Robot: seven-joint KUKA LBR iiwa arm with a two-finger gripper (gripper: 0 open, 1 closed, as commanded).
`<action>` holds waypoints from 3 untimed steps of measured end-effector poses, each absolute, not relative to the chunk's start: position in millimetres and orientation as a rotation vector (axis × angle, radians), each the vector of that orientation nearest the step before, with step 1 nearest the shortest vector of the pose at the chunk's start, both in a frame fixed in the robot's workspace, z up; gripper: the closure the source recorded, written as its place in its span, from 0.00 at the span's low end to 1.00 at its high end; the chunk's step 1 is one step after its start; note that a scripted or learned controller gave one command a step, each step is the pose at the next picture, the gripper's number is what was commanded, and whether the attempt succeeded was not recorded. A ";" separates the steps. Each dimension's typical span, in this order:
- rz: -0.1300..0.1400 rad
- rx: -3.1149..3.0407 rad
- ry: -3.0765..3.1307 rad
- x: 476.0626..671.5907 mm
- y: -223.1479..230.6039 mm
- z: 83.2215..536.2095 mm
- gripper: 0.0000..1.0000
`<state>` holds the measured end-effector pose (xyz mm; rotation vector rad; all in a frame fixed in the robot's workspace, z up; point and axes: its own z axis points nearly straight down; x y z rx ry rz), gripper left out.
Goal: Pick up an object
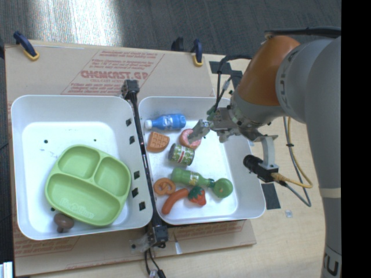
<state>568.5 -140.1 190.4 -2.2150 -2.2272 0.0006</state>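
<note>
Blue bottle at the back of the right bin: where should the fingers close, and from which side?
Grip the blue bottle across the middle of its body, coming straight down. It lies on its side, white cap toward the left bin, with bare floor along both long sides; the waffle sits just in front, so stay centred.

Two shallow white bins sit side by side: the left bin (23, 172) and the right bin (250, 204). The left holds one light-green three-compartment plastic tray (88, 184) and one small brown lump (64, 222). The right holds nine toy food items, among them one blue bottle (168, 121), one green bottle (191, 178), one small green-labelled can (181, 154) and one waffle-patterned orange piece (157, 141).
</note>
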 end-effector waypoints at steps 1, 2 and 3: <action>0.002 -2.214 -2.228 476.4 -106.3 92.5 0.00; -0.004 -2.205 -2.237 478.7 -104.5 103.6 1.00; -0.001 -2.214 -2.229 477.4 -66.2 194.4 1.00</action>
